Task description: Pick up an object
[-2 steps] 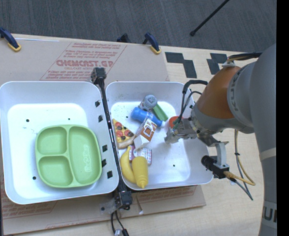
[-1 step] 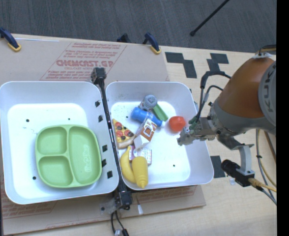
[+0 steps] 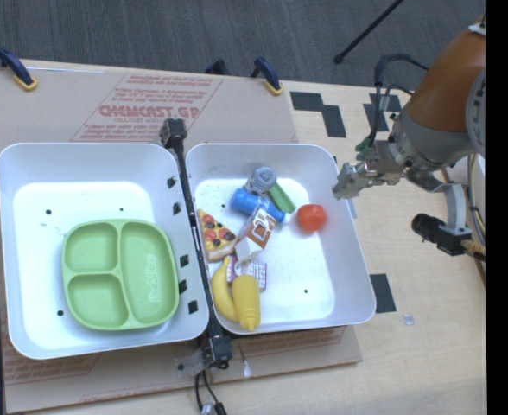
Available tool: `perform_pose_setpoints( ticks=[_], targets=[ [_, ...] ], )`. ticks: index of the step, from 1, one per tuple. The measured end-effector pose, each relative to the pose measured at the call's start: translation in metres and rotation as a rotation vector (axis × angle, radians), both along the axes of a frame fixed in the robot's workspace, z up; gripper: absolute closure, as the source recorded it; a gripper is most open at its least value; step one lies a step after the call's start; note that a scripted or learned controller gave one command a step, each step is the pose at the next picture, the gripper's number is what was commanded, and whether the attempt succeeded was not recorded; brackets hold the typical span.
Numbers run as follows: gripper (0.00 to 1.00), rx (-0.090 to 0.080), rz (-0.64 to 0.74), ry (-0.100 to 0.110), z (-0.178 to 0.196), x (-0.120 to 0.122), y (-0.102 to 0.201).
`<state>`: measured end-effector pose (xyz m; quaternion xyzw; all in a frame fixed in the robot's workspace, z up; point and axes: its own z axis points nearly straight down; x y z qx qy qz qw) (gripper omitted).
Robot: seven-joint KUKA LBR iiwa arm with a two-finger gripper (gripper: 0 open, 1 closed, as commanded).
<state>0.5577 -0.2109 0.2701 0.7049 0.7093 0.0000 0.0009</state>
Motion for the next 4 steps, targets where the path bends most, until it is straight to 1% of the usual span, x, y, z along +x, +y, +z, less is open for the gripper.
perform_pose_setpoints(
  ticks=[1,2,3,4],
  targets=[
    [0.00,0.001,0.000,0.002,0.000,0.000,0.000],
    [0.00,0.005,-0.001,0.003,-0.176,-0.081,0.048],
    [0.00,0.001,0.002,-0.004,-0.176,-0.065,0.115],
    [1.00,0.002,0.006,-0.004,-0.165,-0.064,0.116]
  ],
)
